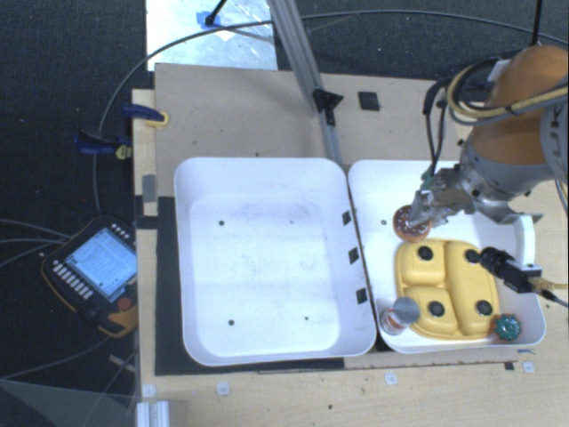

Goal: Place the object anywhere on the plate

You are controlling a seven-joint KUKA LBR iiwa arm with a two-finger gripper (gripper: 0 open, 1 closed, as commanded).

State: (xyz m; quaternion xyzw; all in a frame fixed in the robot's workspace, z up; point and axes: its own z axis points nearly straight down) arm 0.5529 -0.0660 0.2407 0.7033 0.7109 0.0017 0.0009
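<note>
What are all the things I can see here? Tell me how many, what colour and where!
shallow white plastic bins: two, white, side by side on the bench.
yellow divided plastic plate: one, yellow, in the right bin.
small brown round object: one, brown, right bin, just above the plate, by the claw.
small grey-capped object: one, grey, right bin's lower left corner.
small teal ball: one, teal, right bin's lower right corner.
handheld control pendant: one, black and orange, left of the bench.
grey and orange robot arm: one, reaching in from the right.
claw: one, grey, over the brown object.
</note>
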